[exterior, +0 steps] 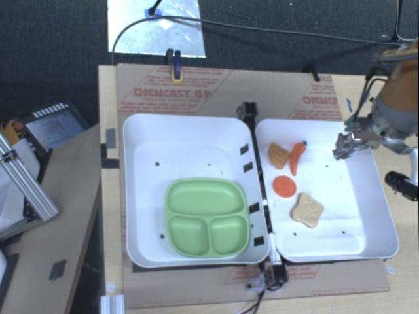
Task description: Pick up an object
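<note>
Partly cut off at the right edge, the arm [399, 100] is seen above the right bin [373, 234]; its gripper [343, 146] is small and blurred, so its state cannot be told. Held in that bin are a tan wedge [279, 155], an orange carrot [297, 157], a red disc [284, 186] and a bread slice [306, 210], well apart from the gripper. A green divided plate [207, 216] lies in the left bin [150, 142].
</note>
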